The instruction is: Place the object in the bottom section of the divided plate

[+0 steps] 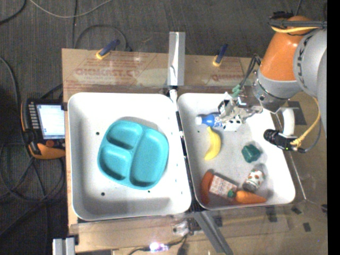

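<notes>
**A:** The grey arm [297, 52] with its orange band reached in from the right, and the gripper [231, 112] hung over the far-left part of the right bin [289, 182]. Could you make out the pincer?

**B:** Not well. It was a small cluster of pale and dark parts, and I could not tell whether it stood wide or narrow. A small blue and white object [208, 120] lay just to its left, close enough that it might have been touching, but nothing showed clearly between the fingers.

**A:** And the rest of that bin?

**B:** A yellow banana [213, 144] lay just on the near side of the blue and white object, curving lengthwise toward the near edge. To the right sat a dark green block [251, 152]. Along the near wall there was a red-orange packet [216, 185], a small jar [255, 179] tilted beside it, and an orange carrot [248, 197] lying across the near edge.

**A:** Where was the divided plate?

**B:** The teal divided plate [134, 153] rested in the middle of the left bin [85, 195], well apart from the gripper. It had two smaller sections on its left side and one big section on its right, and it sat slightly turned.

**A:** Anything outside the bins?

**B:** A handheld screen pendant [43, 126] with an orange casing lay left of the left bin, and two clamps [108, 48] held the far edge of the board.
</notes>
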Robot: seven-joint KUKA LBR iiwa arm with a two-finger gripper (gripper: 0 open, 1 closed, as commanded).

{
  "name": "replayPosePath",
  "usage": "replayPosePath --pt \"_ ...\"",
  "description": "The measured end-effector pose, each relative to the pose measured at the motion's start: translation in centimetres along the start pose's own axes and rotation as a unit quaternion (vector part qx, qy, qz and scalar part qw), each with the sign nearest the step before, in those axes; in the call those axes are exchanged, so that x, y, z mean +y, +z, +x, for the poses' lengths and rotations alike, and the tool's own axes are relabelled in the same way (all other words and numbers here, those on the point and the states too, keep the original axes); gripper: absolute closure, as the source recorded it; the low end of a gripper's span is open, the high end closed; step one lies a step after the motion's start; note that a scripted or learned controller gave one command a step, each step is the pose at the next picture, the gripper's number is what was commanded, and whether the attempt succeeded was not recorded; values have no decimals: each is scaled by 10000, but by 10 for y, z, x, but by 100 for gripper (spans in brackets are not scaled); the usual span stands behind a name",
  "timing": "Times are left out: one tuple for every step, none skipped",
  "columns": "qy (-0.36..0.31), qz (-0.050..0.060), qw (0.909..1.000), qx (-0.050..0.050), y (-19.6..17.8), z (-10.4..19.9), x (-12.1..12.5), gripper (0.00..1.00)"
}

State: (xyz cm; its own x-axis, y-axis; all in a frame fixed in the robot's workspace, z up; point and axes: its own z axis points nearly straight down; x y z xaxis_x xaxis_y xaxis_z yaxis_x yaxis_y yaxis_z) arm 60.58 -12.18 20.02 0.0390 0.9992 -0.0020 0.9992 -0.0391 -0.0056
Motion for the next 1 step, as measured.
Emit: replayPosePath --pt "415 13 9991 9 19 55 -41 100"
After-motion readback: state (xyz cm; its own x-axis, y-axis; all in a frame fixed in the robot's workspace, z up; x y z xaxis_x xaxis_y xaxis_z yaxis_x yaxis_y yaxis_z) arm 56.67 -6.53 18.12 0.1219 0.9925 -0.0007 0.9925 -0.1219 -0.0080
